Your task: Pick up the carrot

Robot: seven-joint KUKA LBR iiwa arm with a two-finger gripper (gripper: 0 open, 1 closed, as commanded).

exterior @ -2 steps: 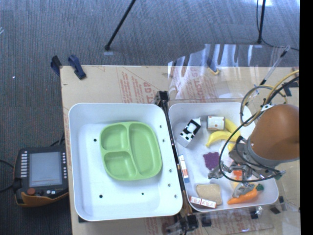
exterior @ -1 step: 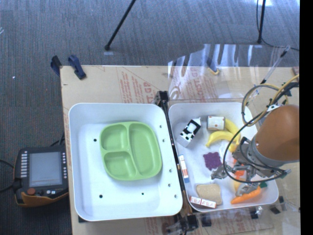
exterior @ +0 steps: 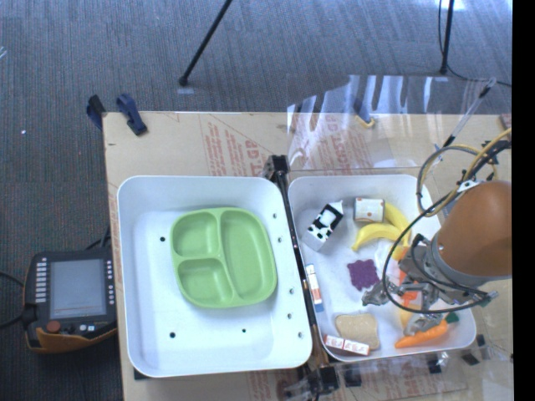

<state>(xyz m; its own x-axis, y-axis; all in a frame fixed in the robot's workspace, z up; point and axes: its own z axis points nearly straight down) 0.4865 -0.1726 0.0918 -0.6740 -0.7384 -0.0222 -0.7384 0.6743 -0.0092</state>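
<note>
Hand [exterior: 415,297] over right bin [exterior: 334,192], grip unclear, carrot [exterior: 423,334] just below, grey carpet [exterior: 125,40].

Both bins, the left bin [exterior: 142,224] and the right bin [exterior: 334,192], look like smooth, faintly glossy white plastic. The green divided plate [exterior: 224,256] is matt moulded plastic. The bench top [exterior: 201,144] reads as flat printed cardboard, with clear glossy film [exterior: 393,124] at the far right. The carrot [exterior: 422,334] and banana [exterior: 380,232] look like smooth toy plastic. The floor is rough grey carpet [exterior: 84,40].
</note>
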